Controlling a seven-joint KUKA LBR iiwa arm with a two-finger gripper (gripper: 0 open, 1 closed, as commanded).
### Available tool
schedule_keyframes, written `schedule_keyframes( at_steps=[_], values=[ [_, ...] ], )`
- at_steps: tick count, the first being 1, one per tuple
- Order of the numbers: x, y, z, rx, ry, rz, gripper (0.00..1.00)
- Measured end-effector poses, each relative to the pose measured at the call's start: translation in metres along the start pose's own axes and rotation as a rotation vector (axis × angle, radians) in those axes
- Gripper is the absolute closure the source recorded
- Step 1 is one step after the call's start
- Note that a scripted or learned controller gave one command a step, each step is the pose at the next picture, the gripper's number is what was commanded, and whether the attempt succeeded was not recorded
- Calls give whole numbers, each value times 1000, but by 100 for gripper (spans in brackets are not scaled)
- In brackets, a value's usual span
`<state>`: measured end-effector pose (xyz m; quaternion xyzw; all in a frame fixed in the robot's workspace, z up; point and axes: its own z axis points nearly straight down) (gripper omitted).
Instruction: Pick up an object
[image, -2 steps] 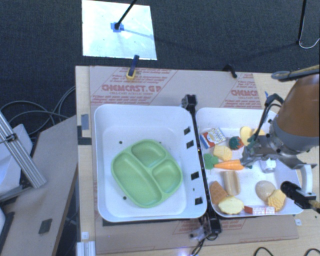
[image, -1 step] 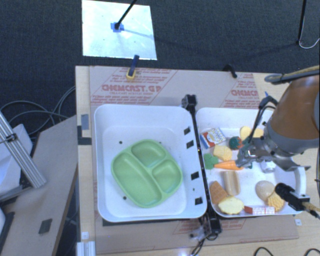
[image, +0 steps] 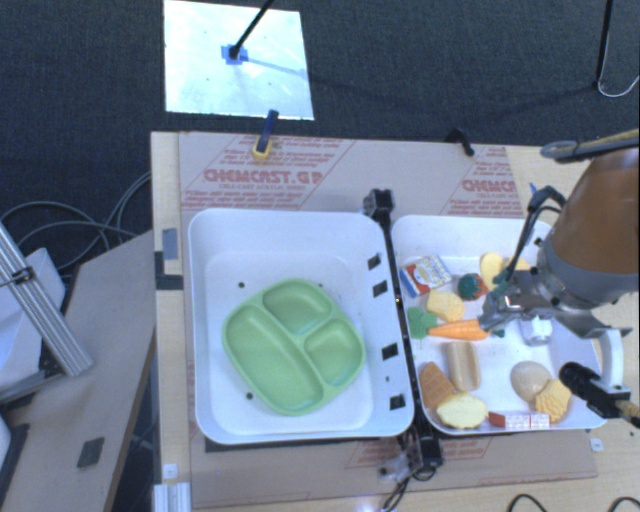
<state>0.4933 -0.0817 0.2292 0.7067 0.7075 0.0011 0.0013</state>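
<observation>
Ideally the gripper (image: 497, 312), its grip state impossible to tell, descends squarely over the carrot (image: 462, 331) mid-bin (image: 585, 425) before closing.

Two shallow white bins sit side by side on the bench. In the left white bin (image: 205, 300), a green three-compartment plastic plate (image: 291, 345) lies near the centre. The right white bin (image: 420, 232) holds the toy food. My two-finger gripper (image: 497, 312) hangs over its middle, just above the tip end of the orange toy carrot (image: 458, 331). Behind the carrot: a yellow chunk (image: 445, 304), a small dark-green ball (image: 469, 286), a red-and-white packet (image: 428, 271) to their left. In front: a hot-dog bun (image: 461, 364), a brown bread slice (image: 434, 381) beside it, a yellow wedge (image: 462, 410) at the front wall. An egg-shaped piece (image: 529, 379) lies right of the bun.
</observation>
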Motion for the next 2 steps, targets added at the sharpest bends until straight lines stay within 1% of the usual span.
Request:
schedule_keyframes(
  at_steps=[1,2],
  values=[
    [15,1,6,1,1,-4,100],
    [9,12,-3,1,0,-3,100]
  ],
)
